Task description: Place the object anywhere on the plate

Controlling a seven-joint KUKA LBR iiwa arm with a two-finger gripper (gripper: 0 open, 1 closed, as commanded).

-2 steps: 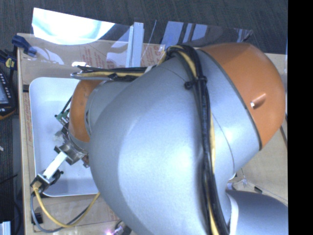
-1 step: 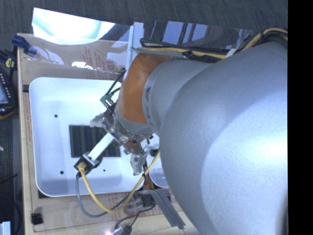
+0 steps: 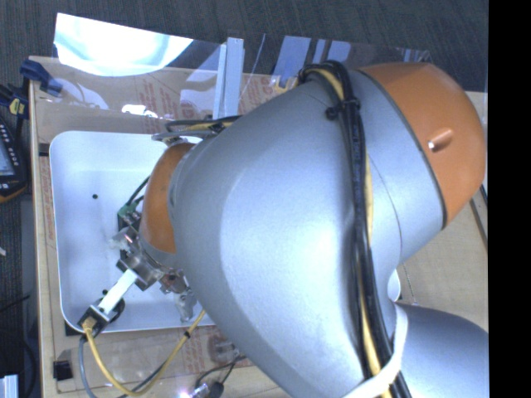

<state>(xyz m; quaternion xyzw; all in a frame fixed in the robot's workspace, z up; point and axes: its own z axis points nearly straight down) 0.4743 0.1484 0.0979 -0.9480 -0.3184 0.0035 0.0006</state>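
Observation:
My grey arm reaches in from the right and covers most of the camera view, including the right side of the bench. Its orange wrist band hangs over the left white bin. Below the band, the gripper sits low over the front part of that bin, close to its near wall. A white part with a yellow cable sticks out from the gripper toward the bin's front left corner. The arm hides whatever lies under and beside the gripper.
The bare floor of the left bin carries a small dark speck. Cardboard lines the bench behind the bin. Yellow cable loops in front of the bin, and dark gear sits past the left edge.

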